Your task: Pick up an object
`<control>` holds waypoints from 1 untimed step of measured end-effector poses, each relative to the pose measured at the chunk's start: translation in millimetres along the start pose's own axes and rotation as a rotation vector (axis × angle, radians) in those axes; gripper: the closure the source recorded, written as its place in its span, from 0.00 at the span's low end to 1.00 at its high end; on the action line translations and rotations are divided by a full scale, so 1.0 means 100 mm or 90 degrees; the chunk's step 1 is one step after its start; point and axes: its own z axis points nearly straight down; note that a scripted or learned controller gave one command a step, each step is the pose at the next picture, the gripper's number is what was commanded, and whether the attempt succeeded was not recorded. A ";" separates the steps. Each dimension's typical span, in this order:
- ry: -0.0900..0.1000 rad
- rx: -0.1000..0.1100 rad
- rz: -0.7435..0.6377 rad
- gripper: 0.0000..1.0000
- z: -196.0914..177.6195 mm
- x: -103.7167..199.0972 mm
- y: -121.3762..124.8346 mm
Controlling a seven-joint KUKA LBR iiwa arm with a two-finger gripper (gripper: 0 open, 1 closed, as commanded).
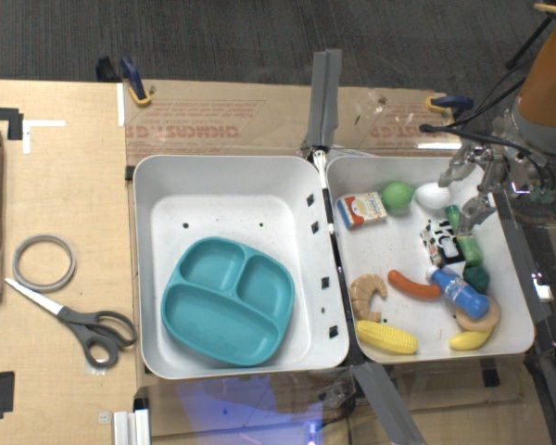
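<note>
Arm [547, 82]: orange band, rounded, grey housing just beneath. Black cables arc off its side. Wrist block cluttered with metal brackets and thin wires. Gripper [473, 188]: bare silvery metal, slim angular fingers [480, 207].

Teal plate [227, 299], green ball [398, 197]

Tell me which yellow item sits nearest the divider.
The corn, at the right bin's near-left corner; the banana lies further right.
</note>
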 end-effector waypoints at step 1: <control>-0.002 0.000 -0.036 0.00 0.92 0.07 0.03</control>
